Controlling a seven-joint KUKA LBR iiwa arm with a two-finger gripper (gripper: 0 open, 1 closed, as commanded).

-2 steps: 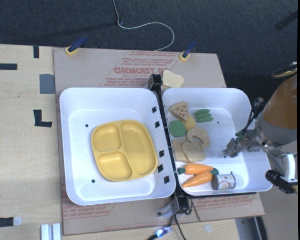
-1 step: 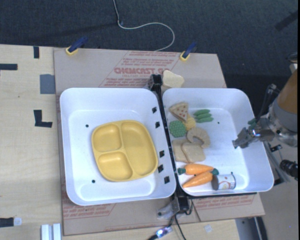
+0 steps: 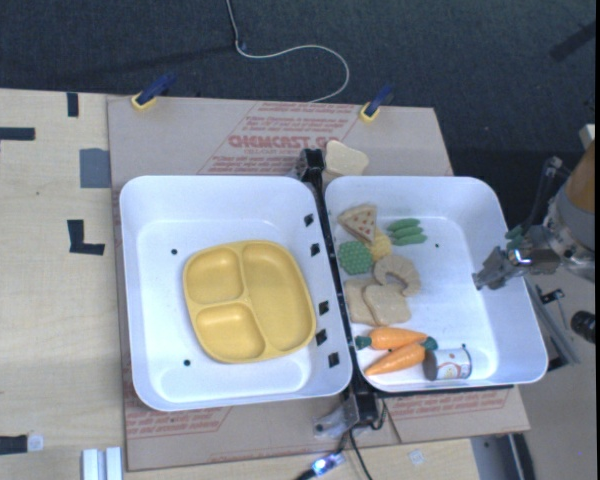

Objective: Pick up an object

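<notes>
Nearest the camera, the light wooden bench (image 3: 40, 298) carries a brown cardboard sheet (image 3: 280, 133) under both bins. The right bin (image 3: 500, 343), smooth white plastic, holds toy food along its left side: a small can (image 3: 450, 364) and two orange carrots (image 3: 395, 348) at the near edge, then tan bread slices (image 3: 385, 288), a green round piece (image 3: 355, 257) and green pods (image 3: 407, 230). The left bin (image 3: 150, 268) holds a yellow three-compartment tray (image 3: 248, 300). The gripper (image 3: 492, 273) sits over the right bin's right wall, nothing visibly held; its opening cannot be told. Beyond lies dark carpet (image 3: 430, 28) with a white cable (image 3: 300, 58).
</notes>
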